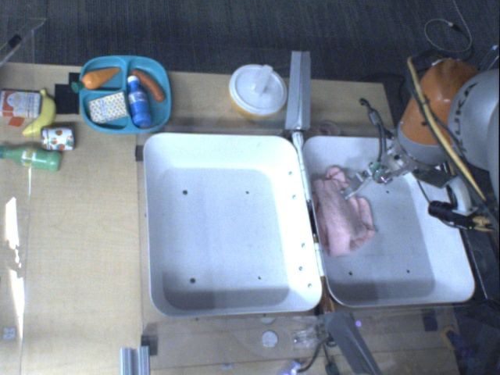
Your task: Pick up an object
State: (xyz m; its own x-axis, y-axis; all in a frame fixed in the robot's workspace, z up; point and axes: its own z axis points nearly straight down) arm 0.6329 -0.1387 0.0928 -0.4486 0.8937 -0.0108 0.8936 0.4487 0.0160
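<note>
Pink cloth [342,219] lies crumpled against right bin's [437,283] left wall; my pincer [361,184] hangs over its upper edge, placed for picking, grip state indeterminable

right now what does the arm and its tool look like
The arm is grey and rounded, with an orange band above the wrist. Thin yellow and black cables run along it. The tool is small, slim and metallic, with two thin fingers.
</note>
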